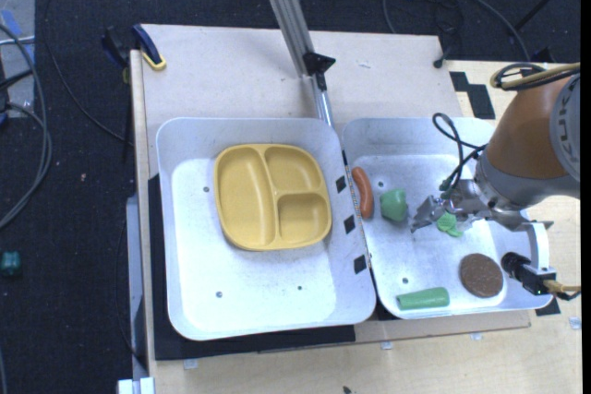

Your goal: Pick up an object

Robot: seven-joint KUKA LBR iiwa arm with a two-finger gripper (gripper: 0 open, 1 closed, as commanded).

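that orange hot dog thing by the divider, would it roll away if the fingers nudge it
Probably. The orange sausage looks round-bodied and smooth, so a sideways nudge could roll it. It lies close to the right bin wall, which might stop it. It looks like a small, probably light toy.

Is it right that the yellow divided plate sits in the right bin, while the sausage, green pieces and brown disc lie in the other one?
Not quite. The camera view shows the yellow divided plate in the left bin; the sausage, green pieces and brown disc lie in the right bin.
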